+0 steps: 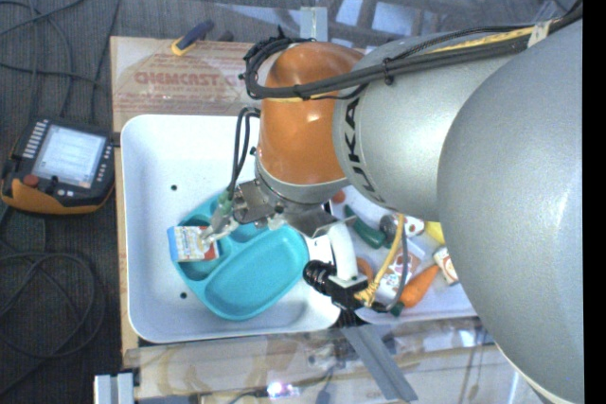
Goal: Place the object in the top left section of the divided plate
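From my station, the arm [417,137] covers most of the right bin [464,303], and its bulk runs off the right and bottom edges. It also hides the upper right part of the divided plate [248,274]. Beside that plate, the end effector [232,218] is too cluttered for me to read.

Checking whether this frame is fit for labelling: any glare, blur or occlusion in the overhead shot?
Camera view: sharp, evenly lit; soft glare on the orange band; the grey arm hides most of the right bin; the divided plate and the object at the gripper read clearly.
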You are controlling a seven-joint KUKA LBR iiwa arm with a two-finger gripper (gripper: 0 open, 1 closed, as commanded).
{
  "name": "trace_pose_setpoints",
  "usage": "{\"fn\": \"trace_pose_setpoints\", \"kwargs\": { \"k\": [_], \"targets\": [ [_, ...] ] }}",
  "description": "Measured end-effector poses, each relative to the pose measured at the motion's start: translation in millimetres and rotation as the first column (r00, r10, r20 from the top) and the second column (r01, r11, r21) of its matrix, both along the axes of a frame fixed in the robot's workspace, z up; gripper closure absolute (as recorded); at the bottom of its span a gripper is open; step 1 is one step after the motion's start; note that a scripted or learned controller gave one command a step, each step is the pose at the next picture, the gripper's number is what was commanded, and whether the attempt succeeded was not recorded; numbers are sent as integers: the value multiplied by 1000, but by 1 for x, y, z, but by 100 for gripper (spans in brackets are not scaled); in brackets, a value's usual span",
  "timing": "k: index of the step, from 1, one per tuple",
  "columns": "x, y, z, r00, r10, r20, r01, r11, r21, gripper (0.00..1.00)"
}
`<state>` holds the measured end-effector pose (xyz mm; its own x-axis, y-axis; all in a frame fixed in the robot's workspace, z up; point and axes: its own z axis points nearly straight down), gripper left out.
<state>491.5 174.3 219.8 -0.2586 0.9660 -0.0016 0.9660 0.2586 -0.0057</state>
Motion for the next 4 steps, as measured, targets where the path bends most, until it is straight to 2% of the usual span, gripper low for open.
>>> {"fn": "trace_pose_setpoints", "kwargs": {
  "k": [1,2,3,4],
  "targets": [
    [16,-60,28,956,294,9,-294,956,1,0],
    [80,-53,-33,840,542,4,-542,840,2,0],
    [92,-107,-7,998,62,3,-62,998,-1,0],
    [117,-144,37,841,-540,5,540,841,-3,0]
  ]
}}
